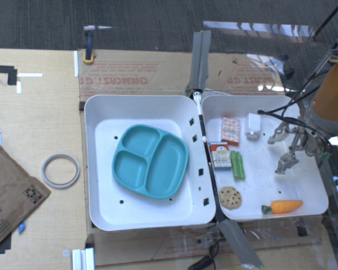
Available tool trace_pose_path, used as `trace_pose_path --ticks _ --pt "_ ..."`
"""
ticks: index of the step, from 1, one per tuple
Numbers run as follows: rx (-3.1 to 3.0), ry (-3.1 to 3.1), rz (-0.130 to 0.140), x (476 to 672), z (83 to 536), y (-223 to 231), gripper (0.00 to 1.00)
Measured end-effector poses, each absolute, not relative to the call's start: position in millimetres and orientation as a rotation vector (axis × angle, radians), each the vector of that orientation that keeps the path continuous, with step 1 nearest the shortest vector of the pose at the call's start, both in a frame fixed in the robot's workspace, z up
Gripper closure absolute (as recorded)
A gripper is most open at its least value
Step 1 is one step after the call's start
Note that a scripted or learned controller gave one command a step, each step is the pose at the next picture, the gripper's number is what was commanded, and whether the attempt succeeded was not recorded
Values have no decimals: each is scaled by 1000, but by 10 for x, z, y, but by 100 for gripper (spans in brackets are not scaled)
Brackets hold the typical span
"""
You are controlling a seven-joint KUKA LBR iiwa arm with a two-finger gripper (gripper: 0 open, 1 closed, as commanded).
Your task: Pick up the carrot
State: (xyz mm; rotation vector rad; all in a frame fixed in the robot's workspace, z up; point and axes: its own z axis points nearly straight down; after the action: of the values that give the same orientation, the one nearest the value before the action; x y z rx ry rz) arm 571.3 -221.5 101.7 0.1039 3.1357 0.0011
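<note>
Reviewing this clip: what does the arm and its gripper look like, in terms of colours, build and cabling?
The arm comes in from the right with a broad orange band at the wrist and grey parts around it. Black cables run along it and loop out over the right bin. The gripper is bare silvery metal with thin fingers. No markings can be read on it.

Orange band [330, 97] above grey metal wrist; black cables [293, 103] trailing (several, looped).
</note>
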Motion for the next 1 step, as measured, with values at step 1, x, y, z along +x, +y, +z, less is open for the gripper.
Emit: trace_pose_path --ticks 1 --pt "-68 3133 -1 6323 1720 -2217 0"
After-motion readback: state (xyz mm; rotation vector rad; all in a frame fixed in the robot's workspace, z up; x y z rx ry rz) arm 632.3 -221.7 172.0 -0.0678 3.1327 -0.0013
